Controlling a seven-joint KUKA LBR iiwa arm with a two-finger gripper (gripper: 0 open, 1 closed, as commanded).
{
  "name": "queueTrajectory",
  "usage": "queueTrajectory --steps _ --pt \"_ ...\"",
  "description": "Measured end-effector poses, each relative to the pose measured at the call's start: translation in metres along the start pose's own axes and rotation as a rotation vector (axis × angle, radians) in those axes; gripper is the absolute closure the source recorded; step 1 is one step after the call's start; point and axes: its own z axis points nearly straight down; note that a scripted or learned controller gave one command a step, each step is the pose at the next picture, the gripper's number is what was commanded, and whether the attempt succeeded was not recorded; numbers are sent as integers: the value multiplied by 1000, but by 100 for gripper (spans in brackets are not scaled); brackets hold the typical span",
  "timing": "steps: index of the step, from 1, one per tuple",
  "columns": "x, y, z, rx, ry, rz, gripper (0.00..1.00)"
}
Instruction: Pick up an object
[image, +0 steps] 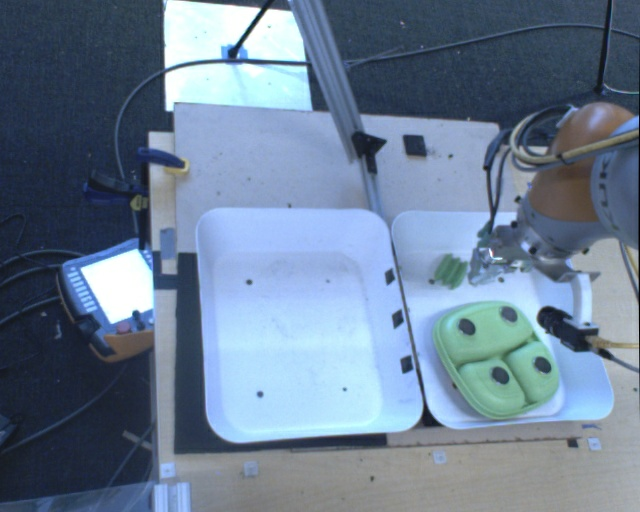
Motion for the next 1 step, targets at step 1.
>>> queueTrajectory --steps 1 --pt "0 2 -48 -1 0 0 100"
